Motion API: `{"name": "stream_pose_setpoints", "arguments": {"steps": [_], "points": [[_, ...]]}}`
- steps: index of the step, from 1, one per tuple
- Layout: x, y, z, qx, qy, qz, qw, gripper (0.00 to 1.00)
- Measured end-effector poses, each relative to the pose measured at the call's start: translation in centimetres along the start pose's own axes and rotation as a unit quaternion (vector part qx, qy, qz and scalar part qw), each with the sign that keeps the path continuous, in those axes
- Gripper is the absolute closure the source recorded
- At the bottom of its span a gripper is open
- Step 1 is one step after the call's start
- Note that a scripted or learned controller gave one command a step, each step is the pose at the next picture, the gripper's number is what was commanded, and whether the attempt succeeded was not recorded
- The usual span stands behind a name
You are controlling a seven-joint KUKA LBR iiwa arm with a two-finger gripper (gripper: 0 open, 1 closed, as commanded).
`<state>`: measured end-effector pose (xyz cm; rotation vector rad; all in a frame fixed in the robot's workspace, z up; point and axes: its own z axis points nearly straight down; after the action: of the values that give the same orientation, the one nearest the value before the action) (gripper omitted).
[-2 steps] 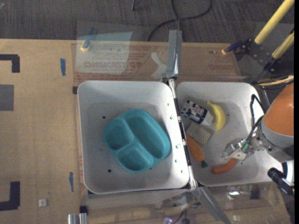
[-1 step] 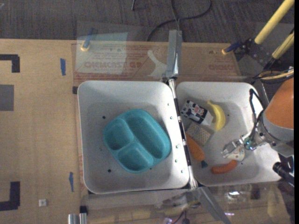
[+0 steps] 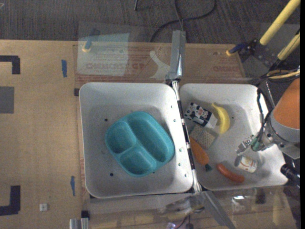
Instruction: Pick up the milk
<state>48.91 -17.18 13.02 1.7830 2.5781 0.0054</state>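
Hovering over the lower right part of the right bin [image 3: 248, 97], the gripper [image 3: 247, 148] sits just above a small white bottle with a label [image 3: 248, 164]; whether it is parted or closed cannot be told from this view. The arm [image 3: 288, 116] enters from the right, its orange band showing above the wrist.

The milk [image 3: 198, 114], a small carton with black-and-white cow patches, lies on its side in the upper left area of the right bin, well apart from the gripper. A banana [image 3: 221, 117] lies just beside the carton on its right. Below the carton rests a tan speckled block [image 3: 203, 137], then a carrot [image 3: 199, 152] along the bin's left wall. A red sausage [image 3: 230, 172] lies near the bin's lower edge, left of the bottle.

The left bin [image 3: 95, 99] holds a teal divided plate [image 3: 139, 142] with three compartments.
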Motion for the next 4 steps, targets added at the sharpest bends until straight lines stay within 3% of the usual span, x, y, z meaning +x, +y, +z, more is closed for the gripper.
{"name": "stream_pose_setpoints", "arguments": {"steps": [1,2,3,4], "points": [[2.8,2.7,-15.0,0.003,0.001,0.165,0.9863,1.0],[10.0,8.1,-28.5,0.003,0.001,0.149,0.9888,1.0],[12.6,15.0,-20.1,0.004,0.001,0.081,0.9967,1.0],[9.7,17.6,-30.5,0.002,0.001,0.058,0.9983,1.0]]}}
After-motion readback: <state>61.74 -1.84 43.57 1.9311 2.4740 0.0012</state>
